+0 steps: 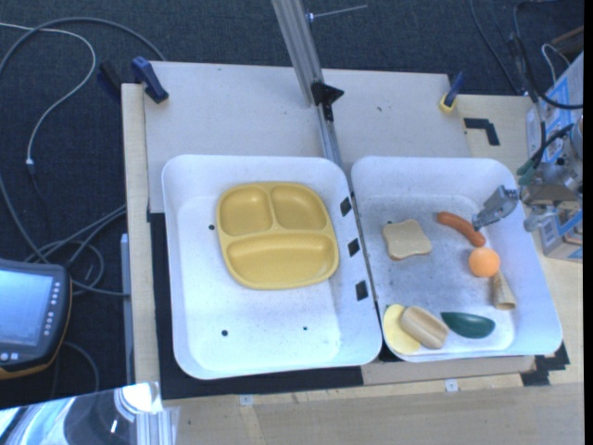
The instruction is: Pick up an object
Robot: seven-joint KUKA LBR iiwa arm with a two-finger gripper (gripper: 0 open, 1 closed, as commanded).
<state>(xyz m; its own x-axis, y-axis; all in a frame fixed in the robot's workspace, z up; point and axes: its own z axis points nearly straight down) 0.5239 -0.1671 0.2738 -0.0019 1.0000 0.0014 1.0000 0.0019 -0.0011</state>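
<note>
Gripper (493, 209) poised low at the right end of the sausage (460, 228), tip just beside it; grip state impossible to tell at this size. Probably lined up for a grab. Orange ball (484, 262) just below the sausage, bread slice (407, 239) to its left, yellow tray (275, 234) farther left, in the other bin.

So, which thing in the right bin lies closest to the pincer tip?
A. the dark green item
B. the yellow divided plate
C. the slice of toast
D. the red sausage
D. The red sausage lies right beside the pincer near the top right of the right bin, while the slice of toast and the dark green item lie farther off and the yellow divided plate sits in the left bin.
</note>
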